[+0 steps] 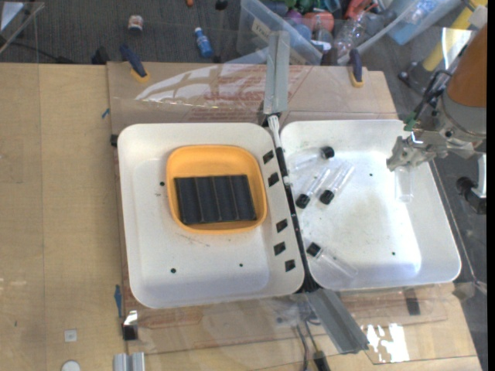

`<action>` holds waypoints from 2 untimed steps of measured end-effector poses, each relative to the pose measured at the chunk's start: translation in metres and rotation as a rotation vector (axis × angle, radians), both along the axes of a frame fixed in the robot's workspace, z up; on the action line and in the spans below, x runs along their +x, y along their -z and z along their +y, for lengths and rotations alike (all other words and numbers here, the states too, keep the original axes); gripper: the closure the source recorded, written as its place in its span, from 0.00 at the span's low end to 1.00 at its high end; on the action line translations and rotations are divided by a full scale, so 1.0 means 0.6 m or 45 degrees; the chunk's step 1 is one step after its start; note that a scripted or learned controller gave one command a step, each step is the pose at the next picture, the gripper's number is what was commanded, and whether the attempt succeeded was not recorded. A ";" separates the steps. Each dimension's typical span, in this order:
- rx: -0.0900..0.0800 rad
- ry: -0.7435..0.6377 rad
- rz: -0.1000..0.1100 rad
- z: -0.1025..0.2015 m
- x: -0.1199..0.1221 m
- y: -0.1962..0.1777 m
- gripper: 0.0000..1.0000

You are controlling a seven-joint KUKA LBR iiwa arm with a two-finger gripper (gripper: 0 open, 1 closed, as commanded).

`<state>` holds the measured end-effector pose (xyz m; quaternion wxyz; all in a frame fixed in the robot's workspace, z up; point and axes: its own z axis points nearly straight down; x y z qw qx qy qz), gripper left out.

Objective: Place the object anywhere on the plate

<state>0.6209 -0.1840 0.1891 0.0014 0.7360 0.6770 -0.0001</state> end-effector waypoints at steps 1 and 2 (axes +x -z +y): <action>0.001 -0.055 -0.002 0.026 0.065 -0.021 1.00; 0.000 0.039 -0.004 0.044 0.078 -0.071 1.00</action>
